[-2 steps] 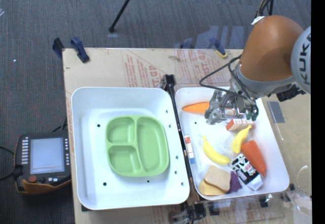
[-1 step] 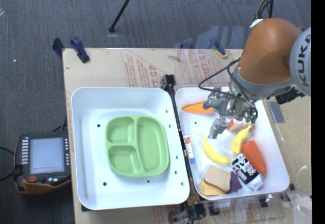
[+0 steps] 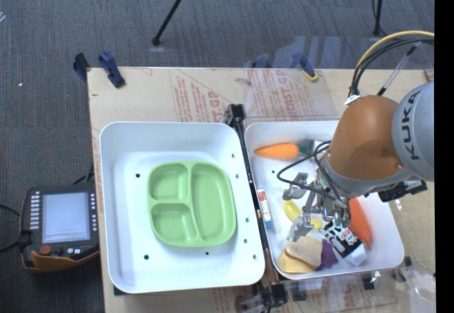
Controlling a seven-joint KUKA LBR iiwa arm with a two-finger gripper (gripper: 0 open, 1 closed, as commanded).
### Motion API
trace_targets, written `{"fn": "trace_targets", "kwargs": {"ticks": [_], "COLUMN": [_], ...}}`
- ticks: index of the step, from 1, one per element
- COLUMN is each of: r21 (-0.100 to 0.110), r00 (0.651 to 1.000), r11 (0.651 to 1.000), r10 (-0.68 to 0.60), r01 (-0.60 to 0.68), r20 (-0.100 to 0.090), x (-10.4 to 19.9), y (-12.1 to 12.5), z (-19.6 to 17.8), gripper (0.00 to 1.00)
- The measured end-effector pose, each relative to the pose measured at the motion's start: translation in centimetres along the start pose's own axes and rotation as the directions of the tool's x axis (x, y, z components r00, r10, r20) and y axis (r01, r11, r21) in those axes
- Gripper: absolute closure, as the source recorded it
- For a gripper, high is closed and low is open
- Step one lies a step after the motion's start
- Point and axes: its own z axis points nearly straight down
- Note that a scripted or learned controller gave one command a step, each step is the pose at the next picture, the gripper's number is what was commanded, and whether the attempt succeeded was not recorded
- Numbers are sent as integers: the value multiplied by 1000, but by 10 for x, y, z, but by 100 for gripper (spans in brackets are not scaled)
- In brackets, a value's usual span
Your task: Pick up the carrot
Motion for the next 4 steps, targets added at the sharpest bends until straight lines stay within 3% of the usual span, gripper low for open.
{"fn": "trace_targets", "kwargs": {"ticks": [1, 2, 3, 4], "r21": [-4, -3, -3, -8], "r00": [959, 897, 818, 631], "r11": [959, 897, 818, 631], "r10": [284, 442, 575, 776], "r01": [-284, -442, -575, -776], "r20": [13, 6, 7, 5], "x": [-51, -104, -103, -109], "y": [0, 5, 18, 12], "z": [23, 20, 20, 21], "gripper": [0, 0, 0, 0]}}
